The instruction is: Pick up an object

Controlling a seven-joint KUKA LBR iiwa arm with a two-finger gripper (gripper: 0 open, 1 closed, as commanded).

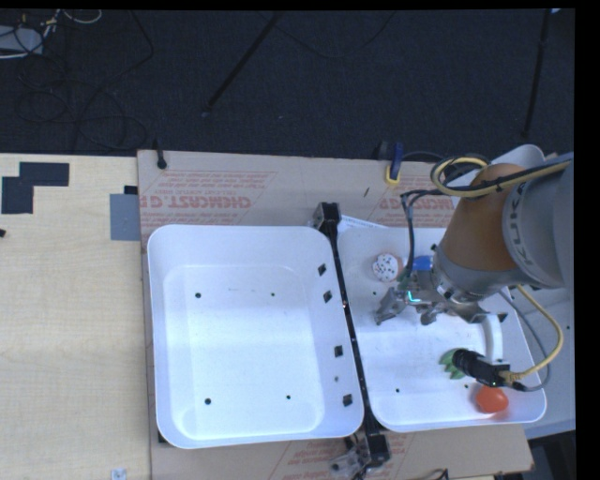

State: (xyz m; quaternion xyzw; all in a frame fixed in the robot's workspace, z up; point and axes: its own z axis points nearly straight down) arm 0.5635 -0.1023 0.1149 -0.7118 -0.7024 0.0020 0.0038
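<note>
Floor (281, 75) up top was dark carpet, pretty dim, with a few loose cables (37, 28) trailing across it. The bench (66, 356) was pale wood with some dark patches (33, 183) stuck on, plus a cardboard sheet (234, 187) with red print.

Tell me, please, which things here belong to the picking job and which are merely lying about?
Job in hand:
gripper
right bin
white spotted ball
orange ball
green item

Lying about:
left bin
cardboard sheet under both bins
</note>
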